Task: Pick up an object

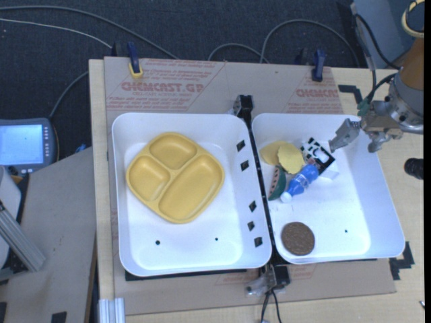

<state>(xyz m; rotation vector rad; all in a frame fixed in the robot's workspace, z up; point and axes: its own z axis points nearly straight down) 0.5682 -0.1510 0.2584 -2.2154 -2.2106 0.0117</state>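
Starting nearest the camera, a round brown disc (297,238) lies alone near the front of the right bin (377,200). Farther back in that bin sits a cluster against the divider: a blue bottle with a white cap (300,182), a dark green item (277,184), two yellow pieces (283,155) and a black-and-white patterned object (318,155). A yellow three-compartment tray (175,176) occupies the left bin (135,247). The gripper (345,136) is over the right bin's far right part, just beside the patterned object, fingers spread, nothing between them.
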